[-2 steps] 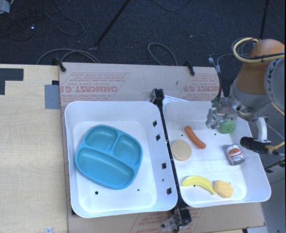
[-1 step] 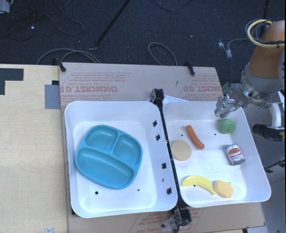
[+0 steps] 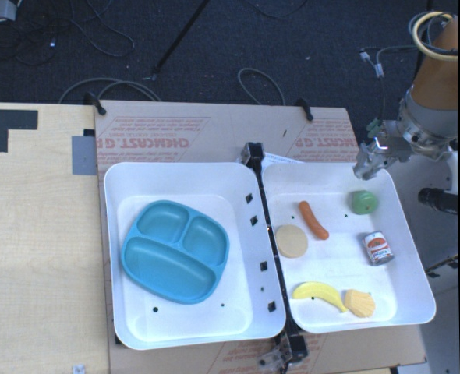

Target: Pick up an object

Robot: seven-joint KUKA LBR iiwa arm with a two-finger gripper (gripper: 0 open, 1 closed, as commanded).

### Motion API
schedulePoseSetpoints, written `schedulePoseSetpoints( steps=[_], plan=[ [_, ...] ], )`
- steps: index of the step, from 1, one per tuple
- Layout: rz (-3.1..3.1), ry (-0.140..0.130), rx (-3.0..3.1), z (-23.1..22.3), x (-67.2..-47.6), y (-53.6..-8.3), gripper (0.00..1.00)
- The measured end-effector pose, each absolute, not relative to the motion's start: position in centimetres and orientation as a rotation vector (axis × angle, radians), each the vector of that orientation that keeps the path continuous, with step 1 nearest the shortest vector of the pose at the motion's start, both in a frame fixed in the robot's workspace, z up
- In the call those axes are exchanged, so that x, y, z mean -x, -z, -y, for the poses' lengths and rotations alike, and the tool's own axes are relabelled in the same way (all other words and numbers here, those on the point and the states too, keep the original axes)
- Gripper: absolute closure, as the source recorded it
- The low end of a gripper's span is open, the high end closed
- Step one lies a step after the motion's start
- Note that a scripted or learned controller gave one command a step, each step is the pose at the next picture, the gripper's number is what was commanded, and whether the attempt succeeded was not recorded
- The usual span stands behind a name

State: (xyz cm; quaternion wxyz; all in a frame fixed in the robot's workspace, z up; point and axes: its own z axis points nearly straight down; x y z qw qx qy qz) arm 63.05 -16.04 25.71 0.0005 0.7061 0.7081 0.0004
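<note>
Yellow plastic banana (image 3: 320,294) lies nearest, beside a ridged yellow corn piece (image 3: 360,303).
Light, stiff and slippery (likely); mid-body grasp judged best; gripper (image 3: 368,163) state cannot be told.

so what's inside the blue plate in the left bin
The blue divided plate in the left bin shows three compartments with nothing in them. Whatever lies under it on the bin floor is covered.

One fixed cam, set above the bench, looking down at a slant from the front. Far enough back to take in both white bins side by side: left bin (image 3: 136,185) and right bin (image 3: 405,232), plus dark floor w/ cables behind. Arm (image 3: 433,84) enters at upper right.
</note>
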Motion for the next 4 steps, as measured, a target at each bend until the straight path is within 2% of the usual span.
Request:
schedulePoseSetpoints(
  steps=[1,4],
  plan=[
    [-2.226,0.001,-2.219,16.1,-63.1,-27.5,1.00],
    [-2.232,0.006,-2.220,-2.0,-63.6,-23.2,1.00]
  ],
)
